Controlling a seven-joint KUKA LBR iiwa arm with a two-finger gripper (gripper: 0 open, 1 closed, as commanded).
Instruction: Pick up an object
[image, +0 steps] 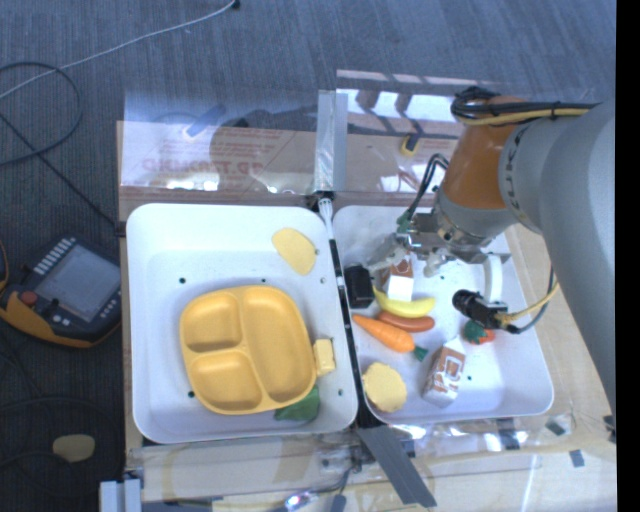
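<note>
My gripper (412, 252) hangs low over the back left of the right bin (520, 385), reaching in from the right. Directly under it a small white and brown block (400, 286) rests against a yellow banana (405, 305). An orange carrot (385, 333) lies just in front of the banana. A black object (358, 285) lies by the bin's left wall. A yellow round piece (384, 387) and a brown carton (445, 372) sit near the front. A small red and green item (482, 335) is at the right.
The left bin (150, 260) holds a yellow divided plate (245, 348), a yellow oval piece (294, 249) at the back, a small yellow block (323, 355) and a green item (299, 406) beside the plate. A pendant (65, 290) lies on the floor at the left.
</note>
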